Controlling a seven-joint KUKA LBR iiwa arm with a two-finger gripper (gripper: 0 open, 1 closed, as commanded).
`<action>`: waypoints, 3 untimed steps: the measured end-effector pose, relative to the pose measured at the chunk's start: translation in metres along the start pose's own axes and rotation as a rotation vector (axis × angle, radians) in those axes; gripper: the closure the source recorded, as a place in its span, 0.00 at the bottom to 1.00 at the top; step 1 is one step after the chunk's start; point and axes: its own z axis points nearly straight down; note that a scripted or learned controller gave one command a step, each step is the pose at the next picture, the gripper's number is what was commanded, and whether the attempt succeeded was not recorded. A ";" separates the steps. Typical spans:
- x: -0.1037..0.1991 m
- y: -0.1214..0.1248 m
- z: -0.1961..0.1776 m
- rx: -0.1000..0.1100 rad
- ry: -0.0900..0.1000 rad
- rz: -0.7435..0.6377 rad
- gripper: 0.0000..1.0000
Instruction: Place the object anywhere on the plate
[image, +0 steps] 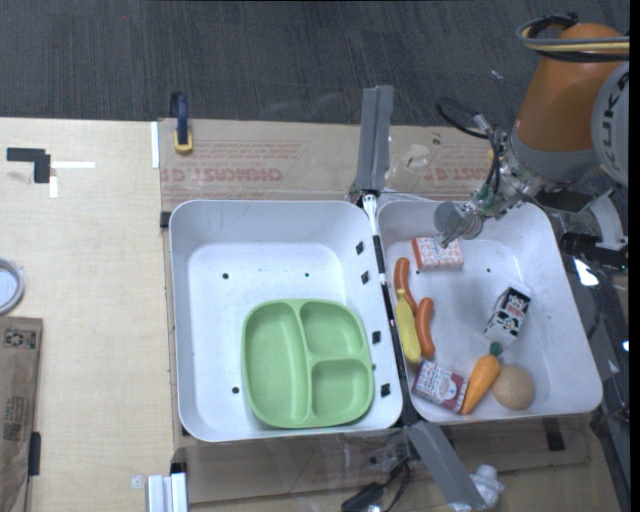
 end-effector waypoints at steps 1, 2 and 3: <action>-0.069 -0.014 -0.019 -0.001 -0.002 -0.115 1.00; -0.015 0.014 -0.044 -0.002 -0.002 -0.457 1.00; 0.051 0.029 -0.059 -0.002 -0.001 -0.643 1.00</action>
